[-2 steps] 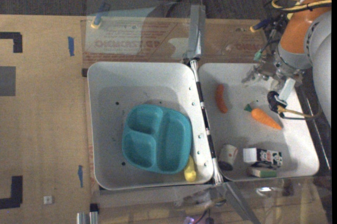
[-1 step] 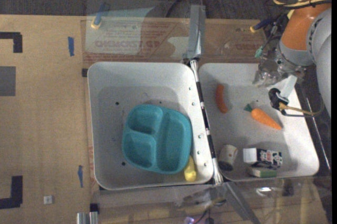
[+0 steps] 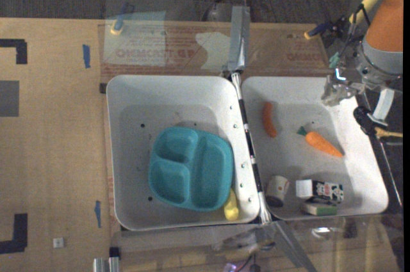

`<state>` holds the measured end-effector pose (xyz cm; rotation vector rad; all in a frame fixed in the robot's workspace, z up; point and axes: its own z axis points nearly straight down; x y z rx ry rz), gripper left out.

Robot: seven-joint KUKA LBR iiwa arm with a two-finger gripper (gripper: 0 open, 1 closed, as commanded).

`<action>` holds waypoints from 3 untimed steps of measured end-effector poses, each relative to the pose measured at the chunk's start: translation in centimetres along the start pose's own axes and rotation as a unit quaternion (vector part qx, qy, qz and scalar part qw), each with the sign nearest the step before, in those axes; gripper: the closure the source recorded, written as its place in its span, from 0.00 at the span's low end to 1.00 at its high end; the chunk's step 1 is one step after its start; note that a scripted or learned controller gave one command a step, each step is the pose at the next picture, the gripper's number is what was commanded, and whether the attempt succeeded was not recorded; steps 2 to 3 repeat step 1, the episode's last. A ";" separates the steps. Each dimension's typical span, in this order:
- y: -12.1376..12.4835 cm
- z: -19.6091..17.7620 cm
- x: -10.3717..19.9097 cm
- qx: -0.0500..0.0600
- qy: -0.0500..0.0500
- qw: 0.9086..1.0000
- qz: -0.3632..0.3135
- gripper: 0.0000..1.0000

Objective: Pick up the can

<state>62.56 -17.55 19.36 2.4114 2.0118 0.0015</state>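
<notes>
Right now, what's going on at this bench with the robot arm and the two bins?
The arm's gripper hangs over the far right corner of the right bin, holding nothing that shows. The can lies on its side near that bin's front left corner, untouched. The same bin has a carrot, a sausage and a small carton. The left bin holds a teal divided tray.

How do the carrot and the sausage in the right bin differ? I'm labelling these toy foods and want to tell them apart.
The carrot is bright orange with a green top; the sausage is a duller red-orange with no top. The carrot tapers to a point, while the sausage is rounded at both ends. The carrot lies slantwise, its tip toward the bin's right wall; the sausage lies nearly straight up the picture. Both rest flat on the right bin floor, apart from each other.
</notes>
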 end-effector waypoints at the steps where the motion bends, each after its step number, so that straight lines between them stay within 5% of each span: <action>1: 0.0 0.0 0.0 0.000 0.000 1.000 0.000 0.00; 3: 0.0 0.0 0.0 0.000 0.000 1.000 0.000 0.00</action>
